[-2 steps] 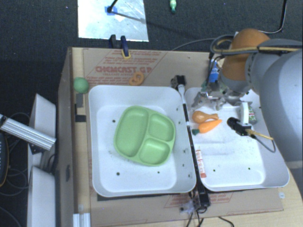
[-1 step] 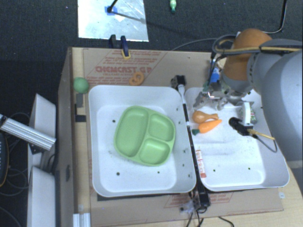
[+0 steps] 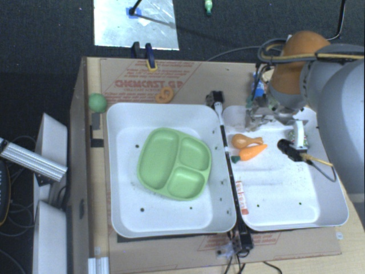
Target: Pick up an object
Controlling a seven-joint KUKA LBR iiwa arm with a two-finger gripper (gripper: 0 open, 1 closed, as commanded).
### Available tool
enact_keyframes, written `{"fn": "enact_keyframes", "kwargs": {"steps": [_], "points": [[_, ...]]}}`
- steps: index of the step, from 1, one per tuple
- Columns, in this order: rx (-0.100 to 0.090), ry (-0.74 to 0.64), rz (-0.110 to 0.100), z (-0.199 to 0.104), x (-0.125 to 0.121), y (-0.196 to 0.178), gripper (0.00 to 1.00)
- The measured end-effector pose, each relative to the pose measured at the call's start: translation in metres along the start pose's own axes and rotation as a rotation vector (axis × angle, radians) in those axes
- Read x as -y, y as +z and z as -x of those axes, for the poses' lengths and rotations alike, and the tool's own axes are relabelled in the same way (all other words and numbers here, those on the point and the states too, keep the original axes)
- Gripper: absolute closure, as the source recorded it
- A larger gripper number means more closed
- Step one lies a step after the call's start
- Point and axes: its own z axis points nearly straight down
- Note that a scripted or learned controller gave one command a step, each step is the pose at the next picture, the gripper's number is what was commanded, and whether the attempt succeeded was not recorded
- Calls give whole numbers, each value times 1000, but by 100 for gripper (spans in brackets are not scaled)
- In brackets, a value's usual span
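1. I see the pincer (image 3: 254,120) low over the right bin (image 3: 296,213), in that bin's 11 o'clock corner, with the grey arm reaching in from 3 o'clock.
2. I cannot tell from this slant whether the pincer is wide or narrow, and I see nothing held in it.
3. An orange carrot (image 3: 255,151) lies on the bin floor at 6 o'clock from the pincer, near it but apart from it.
4. A tan pear-shaped toy (image 3: 244,141) lies between the carrot and the pincer, touching the carrot's 11 o'clock side.
5. Both toys sit in the 10 o'clock part of the right bin, near the wall shared with the left bin (image 3: 122,210).
6. A green divided plate (image 3: 174,163) lies flat in the middle of the left bin.
7. A green ball (image 3: 97,101) rests on the bench at 10 o'clock from the left bin.
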Motion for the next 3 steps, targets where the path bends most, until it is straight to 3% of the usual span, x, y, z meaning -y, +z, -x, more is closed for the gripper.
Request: {"fn": "enact_keyframes", "kwargs": {"steps": [1,3], "points": [[0,0,0,0,0,0,0],[-1,-1,-4,-6,1,11,0]]}}
